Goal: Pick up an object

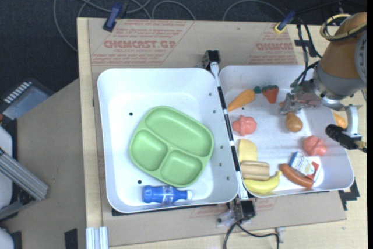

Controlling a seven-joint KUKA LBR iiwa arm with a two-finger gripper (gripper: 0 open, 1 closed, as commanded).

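My gripper over right bin near far right corner; finger spread unclear. Brown potato-like piece lies just toward near edge, almost beneath.

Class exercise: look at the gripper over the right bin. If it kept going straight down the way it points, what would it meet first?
Most likely the small brown potato-like item, lying just below the gripper in the right bin. Depth is hard to judge from this slanted view, so it might instead reach the bin floor beside it.
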